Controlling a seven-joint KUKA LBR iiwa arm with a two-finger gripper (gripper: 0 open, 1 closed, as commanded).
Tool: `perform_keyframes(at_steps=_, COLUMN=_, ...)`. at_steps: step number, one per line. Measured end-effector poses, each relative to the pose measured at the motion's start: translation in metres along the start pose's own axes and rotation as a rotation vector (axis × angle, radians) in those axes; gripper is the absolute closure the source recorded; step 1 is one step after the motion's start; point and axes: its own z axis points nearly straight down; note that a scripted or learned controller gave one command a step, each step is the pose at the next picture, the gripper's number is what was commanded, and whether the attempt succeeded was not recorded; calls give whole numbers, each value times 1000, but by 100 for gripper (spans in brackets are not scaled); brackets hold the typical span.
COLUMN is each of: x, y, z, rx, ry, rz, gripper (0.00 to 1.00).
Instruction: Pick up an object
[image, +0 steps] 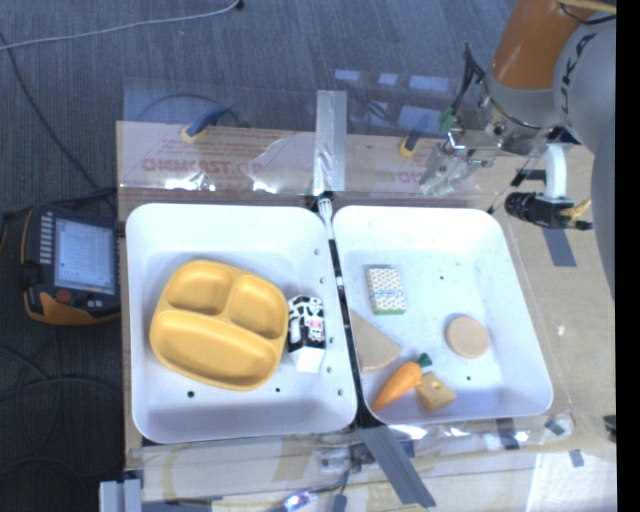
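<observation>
Left bin (140, 300): divided tray (217, 322), with a small carton (308, 330) just to its right.
Right bin (520, 320): sponge (386, 289) behind carrot (400, 382); round disc (467, 336) to carrot's right; wedge (372, 343) to its left.

High slanted view over both bins (430, 215)
</observation>
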Motion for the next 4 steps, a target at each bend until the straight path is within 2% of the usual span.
perform_keyframes(at_steps=1, x=38, y=2, z=29, rx=-5, ry=2, rz=-858, gripper=100)
perform_keyframes(at_steps=2, x=-26, y=-19, z=-62, rx=-7, ry=-1, rz=-1056, gripper=100)
perform_keyframes(at_steps=3, x=40, y=-8, z=30, rx=-5, ry=5, rz=-832, gripper=100)
perform_keyframes(at_steps=4, x=4, y=-12, z=1, rx=-6, ry=-1, rz=-1000, gripper=100)
